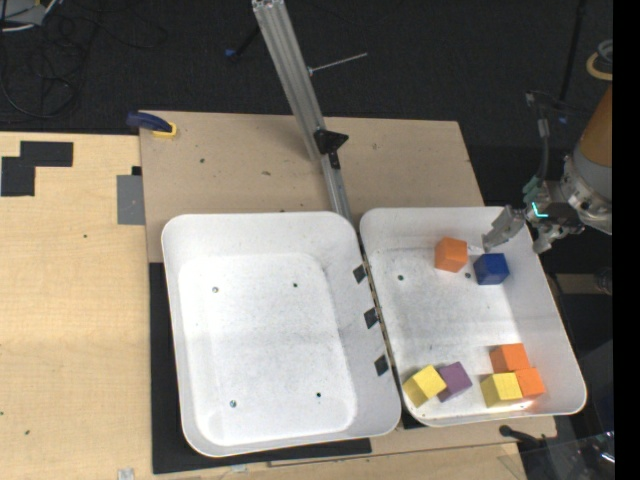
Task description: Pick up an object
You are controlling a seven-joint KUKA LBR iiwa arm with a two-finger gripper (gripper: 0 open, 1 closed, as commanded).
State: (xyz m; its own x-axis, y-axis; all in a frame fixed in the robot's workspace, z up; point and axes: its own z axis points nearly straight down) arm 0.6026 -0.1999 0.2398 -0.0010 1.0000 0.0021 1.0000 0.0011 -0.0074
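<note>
Gripper (pixel 508 226) sat at the right bin's (pixel 440 363) far right rim, above the blue cube (pixel 491 268); couldn't tell its state, nothing visibly held. Likely staged there because blue and the orange cube (pixel 451 255) were the nearest targets. They sat close together, so orange could crowd a grasp. Yellow, purple and orange blocks (pixel 475 378) clustered at the near edge, well apart. Left bin (pixel 262 333) sat alongside.

bins (pixel 262 230): matt speckled white plastic | bench (pixel 70 298): pale smooth wood | rail (pixel 292 68): ribbed bare metal
</note>
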